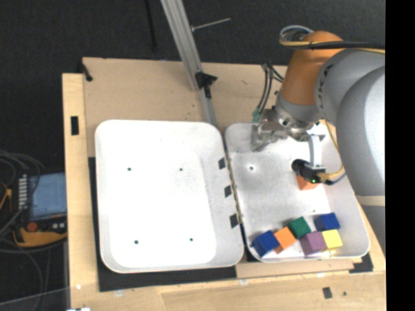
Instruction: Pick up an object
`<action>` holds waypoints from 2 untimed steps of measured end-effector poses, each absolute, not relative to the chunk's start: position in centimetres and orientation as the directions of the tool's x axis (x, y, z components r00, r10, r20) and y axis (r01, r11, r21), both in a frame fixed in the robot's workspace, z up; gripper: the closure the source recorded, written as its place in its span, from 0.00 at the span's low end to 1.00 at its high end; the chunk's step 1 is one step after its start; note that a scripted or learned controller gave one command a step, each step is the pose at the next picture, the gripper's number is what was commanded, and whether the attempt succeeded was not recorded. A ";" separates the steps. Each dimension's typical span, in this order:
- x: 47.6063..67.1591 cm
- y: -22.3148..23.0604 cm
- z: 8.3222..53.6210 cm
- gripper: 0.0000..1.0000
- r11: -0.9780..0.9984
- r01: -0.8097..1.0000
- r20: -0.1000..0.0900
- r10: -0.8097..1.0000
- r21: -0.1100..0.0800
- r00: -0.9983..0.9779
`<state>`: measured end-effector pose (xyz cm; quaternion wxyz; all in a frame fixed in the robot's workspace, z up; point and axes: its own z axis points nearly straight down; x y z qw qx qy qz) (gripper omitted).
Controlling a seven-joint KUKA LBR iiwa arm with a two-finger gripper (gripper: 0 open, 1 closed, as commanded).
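Observation:
Several small blocks lie along the near edge of the right bin [259,186]: a blue block [265,241], an orange one [284,238], a green one [299,227], a purple one [313,242], a yellow one [332,239] and a second blue one [327,222]. Another orange piece [304,183] sits at the bin's right side, partly under a black part of the arm. My gripper [260,137] hangs over the far left corner of the right bin, well away from the blocks, with nothing seen in it.
The left bin [155,193] lies beside the right one, joined by black clips [228,190]. A slanted metal rail [188,44] rises behind the bins. The grey arm [356,109] covers the right bin's far right side.

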<state>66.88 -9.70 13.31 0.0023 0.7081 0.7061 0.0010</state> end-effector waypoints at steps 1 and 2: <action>67.2 -10.2 17.8 1.00 -0.005 1.000 -0.001 1.000 0.006 0.005; 67.7 -10.4 24.3 1.00 0.003 1.000 -0.001 1.000 0.009 -0.003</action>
